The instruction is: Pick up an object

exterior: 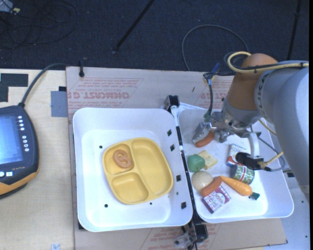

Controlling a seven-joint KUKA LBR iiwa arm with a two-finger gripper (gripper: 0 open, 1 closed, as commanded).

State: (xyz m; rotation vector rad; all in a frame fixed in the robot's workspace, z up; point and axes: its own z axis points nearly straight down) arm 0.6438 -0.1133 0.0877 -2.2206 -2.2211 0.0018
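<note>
**Two white bins, arm low over the right one**

Two shallow bins sit side by side on the bench. The left bin (88,139) carries a yellow divided tray (146,165) with a small orange ring (123,159) in its upper-left compartment. The right bin (279,204) holds a jumble near its left wall: a green ball (196,162), a beige ball (202,179), a carrot (236,185), a red packet (216,198) and a small can (243,173). The gripper (211,132) hangs near that bin's top-left corner, touching an orange-red piece (204,139); whether its fingers are apart or together cannot be told.

Bulky grey arm (287,92) with a rounded orange band (248,85) above the wrist; yellow and black cables loop alongside.
</note>
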